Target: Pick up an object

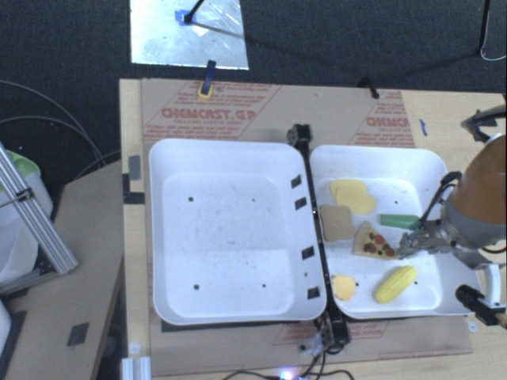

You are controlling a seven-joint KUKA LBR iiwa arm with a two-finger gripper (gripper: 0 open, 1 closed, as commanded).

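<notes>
Over the right bin (432,165) I had the arm (479,204) reaching in from the right, with the gripper (410,245) low among the toy food near the bin's middle. Its tip sat just beside the pizza slice (372,244) and close under the green piece (398,221), but I could not tell from this slanted look whether it was clenched or released, and I saw nothing clearly caught in it. Nearby lay the corn cob (394,283), a tan slab (337,222), some yellow slices (352,196) and a small yellow round (343,287); the left bin (230,236) stood beside it. I judged this the reach-and-grasp step, nothing yet lifted. My next move would call for a firm close on the pizza slice, then a straight lift.
</notes>
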